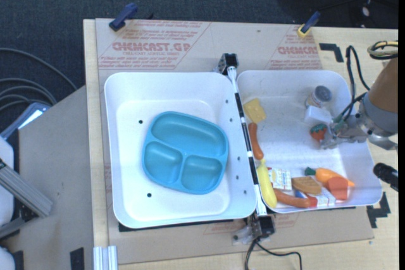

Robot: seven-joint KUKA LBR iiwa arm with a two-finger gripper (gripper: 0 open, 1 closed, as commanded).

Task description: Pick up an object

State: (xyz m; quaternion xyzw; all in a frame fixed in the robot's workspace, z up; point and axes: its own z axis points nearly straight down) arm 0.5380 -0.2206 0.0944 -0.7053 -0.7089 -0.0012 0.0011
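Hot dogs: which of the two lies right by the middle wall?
The upper hot dog, lengthwise beside the divider under the yellow piece. The other lies at the bin's front edge.

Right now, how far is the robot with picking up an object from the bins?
Done: the pincer is down inside the right bin, close to a small red item.
In hand: I cannot see that anything is held.
Left: nothing looks lifted. The sausage, banana and orange carrot lie in the right bin, and the blue divided plate lies in the left bin.
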